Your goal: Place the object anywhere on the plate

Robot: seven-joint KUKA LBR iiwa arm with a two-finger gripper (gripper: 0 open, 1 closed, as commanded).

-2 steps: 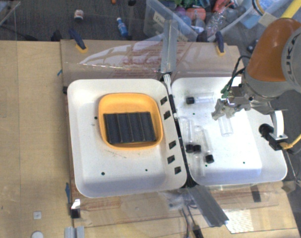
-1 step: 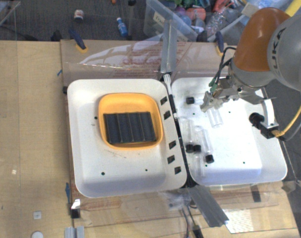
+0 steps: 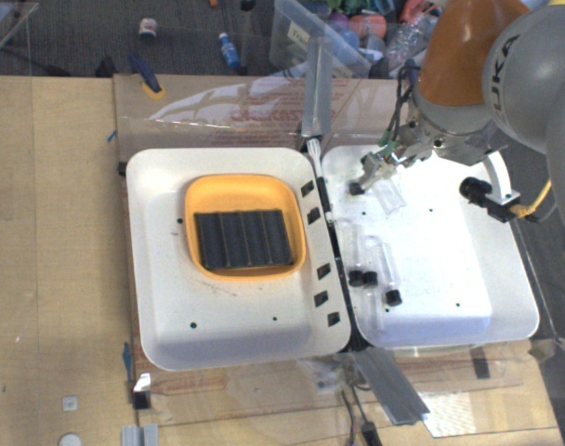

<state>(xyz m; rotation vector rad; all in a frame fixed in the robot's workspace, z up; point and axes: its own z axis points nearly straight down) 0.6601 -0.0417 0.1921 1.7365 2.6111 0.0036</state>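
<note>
End effector: low over right bin's far-left corner, grip unreadable | dark slatted object: lies flat on orange plate, left bin | task looks met.

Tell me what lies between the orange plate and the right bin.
In the camera view, a metal divider separates the orange plate from the right bin.

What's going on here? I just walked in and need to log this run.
A grey KUKA arm reaches in from the right, its end effector low over the far part of the right bin. The dark ridged object already lies on the orange plate in the left bin. A clear plastic piece with black ends lies in the right bin, apart from the end effector.
</note>
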